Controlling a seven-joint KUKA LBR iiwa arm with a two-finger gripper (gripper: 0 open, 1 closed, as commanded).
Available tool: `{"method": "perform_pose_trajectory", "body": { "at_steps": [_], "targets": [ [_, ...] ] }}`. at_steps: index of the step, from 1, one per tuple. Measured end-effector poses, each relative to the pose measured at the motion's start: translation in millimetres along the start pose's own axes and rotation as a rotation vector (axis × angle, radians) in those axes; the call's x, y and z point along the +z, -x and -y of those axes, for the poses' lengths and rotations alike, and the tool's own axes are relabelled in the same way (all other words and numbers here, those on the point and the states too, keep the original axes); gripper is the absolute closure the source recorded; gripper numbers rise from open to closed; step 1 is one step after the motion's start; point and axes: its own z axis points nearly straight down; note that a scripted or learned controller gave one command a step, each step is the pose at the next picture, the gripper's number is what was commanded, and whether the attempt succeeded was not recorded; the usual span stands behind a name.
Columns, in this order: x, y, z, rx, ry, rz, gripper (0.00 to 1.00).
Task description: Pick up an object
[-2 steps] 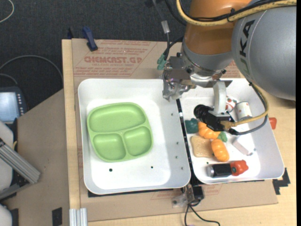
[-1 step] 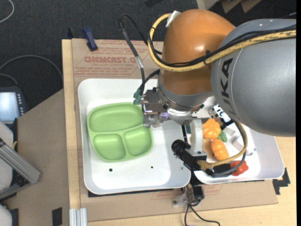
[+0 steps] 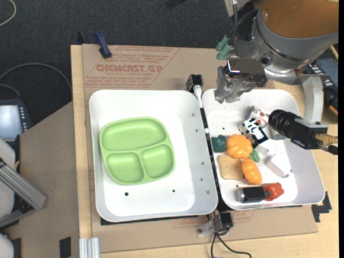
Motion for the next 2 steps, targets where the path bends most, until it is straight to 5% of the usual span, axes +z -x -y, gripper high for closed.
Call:
{"method": "perform_pose_trajectory", "body": {
  "at_steps": [1, 2],
  "targets": [
    [14.7, -52.4, 1.8, -0.008, -0.02, 0.005, 1.0],
    [25.1, -23.4, 1.9, -0.001, -0.025, 0.007, 1.0]
  ]
}}
